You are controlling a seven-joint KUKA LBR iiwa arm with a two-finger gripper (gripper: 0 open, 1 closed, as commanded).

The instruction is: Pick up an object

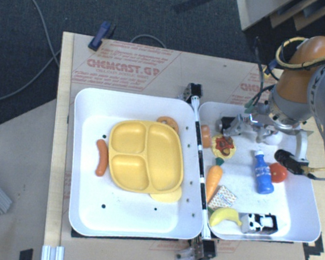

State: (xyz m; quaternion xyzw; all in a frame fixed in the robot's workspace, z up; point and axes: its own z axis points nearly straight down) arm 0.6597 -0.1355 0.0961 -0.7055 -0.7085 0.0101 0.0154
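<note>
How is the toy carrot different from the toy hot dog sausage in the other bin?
The carrot is orange, tapered, with a green top; the sausage is reddish-orange and rounded at both ends. The carrot lies in the right bin by the divider; the sausage lies in the left bin beside the yellow tray. Both lie roughly lengthwise.

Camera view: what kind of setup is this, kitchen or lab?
Most likely a robotics lab bench, not a kitchen. Two white bins sit on a paper-covered board, holding toy food such as a carrot and a banana, with a robot arm reaching in and cables on dark carpet.
</note>
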